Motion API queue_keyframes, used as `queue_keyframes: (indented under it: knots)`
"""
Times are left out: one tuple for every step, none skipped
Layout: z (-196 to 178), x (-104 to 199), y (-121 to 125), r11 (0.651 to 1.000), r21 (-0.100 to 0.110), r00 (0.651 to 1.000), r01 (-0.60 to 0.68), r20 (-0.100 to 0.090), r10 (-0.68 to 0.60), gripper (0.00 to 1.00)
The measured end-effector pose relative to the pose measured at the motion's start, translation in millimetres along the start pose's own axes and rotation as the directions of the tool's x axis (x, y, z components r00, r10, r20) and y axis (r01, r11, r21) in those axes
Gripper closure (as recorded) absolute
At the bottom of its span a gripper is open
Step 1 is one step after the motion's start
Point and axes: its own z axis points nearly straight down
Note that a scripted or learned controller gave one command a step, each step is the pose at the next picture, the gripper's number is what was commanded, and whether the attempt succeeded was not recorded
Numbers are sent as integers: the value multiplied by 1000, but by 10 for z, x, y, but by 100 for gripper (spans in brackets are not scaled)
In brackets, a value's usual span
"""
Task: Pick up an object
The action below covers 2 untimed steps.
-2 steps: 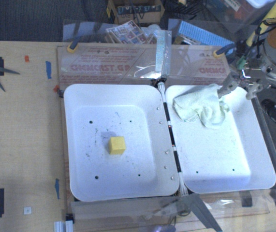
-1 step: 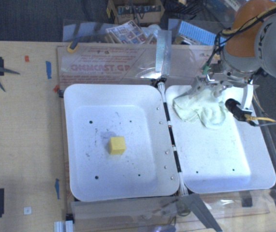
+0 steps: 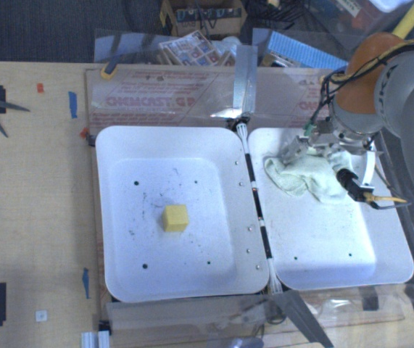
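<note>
Yellow block [image 3: 176,218]: a small cube lying alone on the floor of the left bin [image 3: 119,158], well apart from the gripper, down and to its left across the divider between the bins.
Cloth [image 3: 304,177]: a crumpled pale rag in the upper part of the right bin [image 3: 337,259], directly below and just left of the gripper; its nearest folds appear to touch or sit right under the gripper's tip.
Gripper [image 3: 315,142]: low over the cloth's upper edge, hanging from the grey arm with its orange band [image 3: 370,78] up to the right. Whether it is spread or closed I cannot tell, since the metal parts blur into the cloth; nothing can be seen clamped in it.
Step in hand: by my reading, a descent onto the cloth for a grasp.
Doing it well: aim for a raised fold, not the flat edge, press down enough to gather fabric, close fully, then lift straight up and check that the rag rises with it.
Risk: a thin pinch may slip free on the lift.
Tabletop [image 3: 25,230]: pale wood, far left of the gripper.
</note>
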Motion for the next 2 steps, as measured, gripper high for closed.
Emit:
queue_keyframes:
  knots:
    - [-116,0,13,1000,-2,1000,1,1,-1,100]
    - [-21,-50,-1077,985,-1,985,-173,0,173,100]
